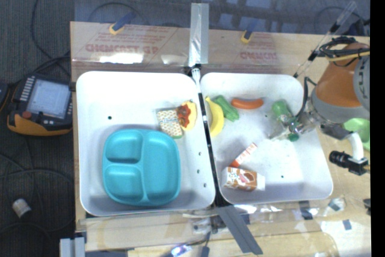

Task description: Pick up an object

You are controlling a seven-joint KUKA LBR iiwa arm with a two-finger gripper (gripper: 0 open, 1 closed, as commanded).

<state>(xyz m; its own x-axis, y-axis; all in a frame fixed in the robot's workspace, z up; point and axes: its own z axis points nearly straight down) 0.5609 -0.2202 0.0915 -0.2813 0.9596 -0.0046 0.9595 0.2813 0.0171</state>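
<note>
The tool (291, 129) is lowered beside the small round green plastic object (280, 108); its grip cannot be told. Centring over the object before closing is advised.

We see open floor in the right bin (313, 186) centre toward 5 o'clock. Banana (215, 117), green pepper (227, 108), sausage (247, 103) crowd 10 to 12; carton (242, 178) blocks 7. Left bin (90, 129): teal tray (142, 166) fills 6, free from 9 to 12.
</note>
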